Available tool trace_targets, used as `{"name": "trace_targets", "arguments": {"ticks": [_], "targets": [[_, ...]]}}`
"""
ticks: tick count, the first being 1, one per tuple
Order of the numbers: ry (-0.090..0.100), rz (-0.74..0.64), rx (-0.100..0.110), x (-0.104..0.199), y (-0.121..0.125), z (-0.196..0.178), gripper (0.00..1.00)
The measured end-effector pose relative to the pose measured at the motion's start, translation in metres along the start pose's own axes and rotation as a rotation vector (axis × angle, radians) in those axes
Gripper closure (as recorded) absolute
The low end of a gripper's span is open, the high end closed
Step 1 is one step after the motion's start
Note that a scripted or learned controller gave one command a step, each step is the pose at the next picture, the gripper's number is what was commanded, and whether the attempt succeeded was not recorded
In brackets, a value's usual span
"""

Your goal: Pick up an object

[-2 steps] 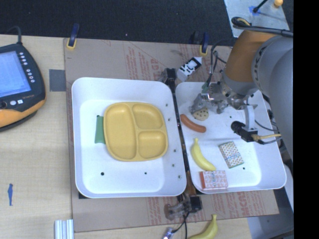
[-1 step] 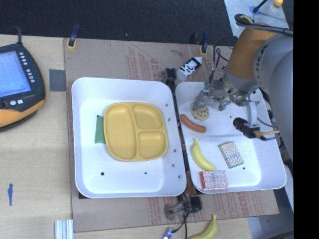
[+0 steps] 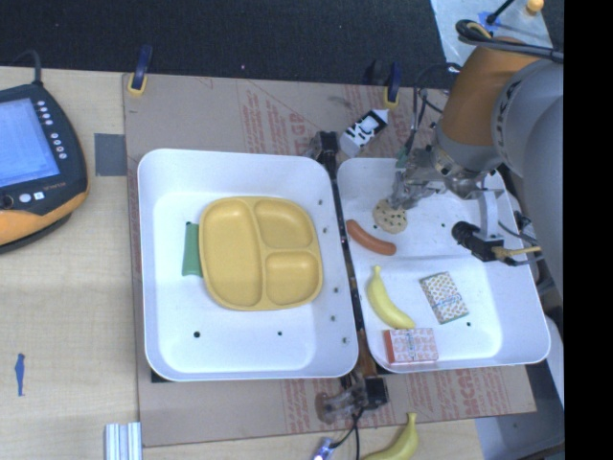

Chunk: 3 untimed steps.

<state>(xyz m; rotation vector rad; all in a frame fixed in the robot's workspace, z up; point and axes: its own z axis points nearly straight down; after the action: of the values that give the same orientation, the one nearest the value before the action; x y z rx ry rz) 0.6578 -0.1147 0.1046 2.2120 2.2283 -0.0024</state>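
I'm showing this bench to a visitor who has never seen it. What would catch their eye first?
Probably the yellow divided plate, big and bright in the middle of the left bin, with a green object showing at its left edge. Next, the grey arm with its orange band reaching in from the right, its gripper just above a round cookie in the right bin, near a hot dog sausage and a banana.

The pincer hangs just above a round cookie in the right bin (sausage and banana nearby); a yellow tray lies in the left bin.
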Motion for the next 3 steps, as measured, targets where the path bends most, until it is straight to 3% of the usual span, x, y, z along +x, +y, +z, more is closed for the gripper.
{"name": "trace_targets", "arguments": {"ticks": [1,2,3], "targets": [[0.000,0.000,0.000,0.000,0.000,0.000,0.00],[-0.001,0.000,0.000,-0.001,0.000,-0.010,1.00],[-0.001,0.000,0.000,-0.001,0.000,-0.010,0.00]]}}
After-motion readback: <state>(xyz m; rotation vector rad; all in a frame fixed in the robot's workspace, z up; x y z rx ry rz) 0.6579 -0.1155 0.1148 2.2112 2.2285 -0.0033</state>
